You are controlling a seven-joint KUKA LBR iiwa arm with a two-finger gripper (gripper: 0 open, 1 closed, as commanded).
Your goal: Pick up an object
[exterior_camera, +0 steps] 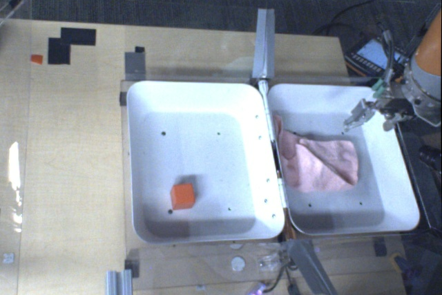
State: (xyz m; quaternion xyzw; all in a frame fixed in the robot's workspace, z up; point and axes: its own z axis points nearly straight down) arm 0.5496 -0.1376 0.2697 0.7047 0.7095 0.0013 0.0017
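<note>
The jaws, seemingly apart and gripping nothing, hover over the right bin (pixel 407 207), its upper right; the pink cloth (pixel 321 162) (crumpled, long axis across the bin) lies below-left, nearer than the orange block (pixel 183 196).

arm (pixel 429 59): cut off at right edge | claw (pixel 373 115): blurred, finger state unclear

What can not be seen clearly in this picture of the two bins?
- Gripper, camera view: blurred and small, so its state is unclear.
- Arm, camera view: cut off by the right edge.
- Pink cloth in the right bin: its folds hide whatever may lie beneath.
- Orange block in the left bin: too small to show surface detail.
</note>
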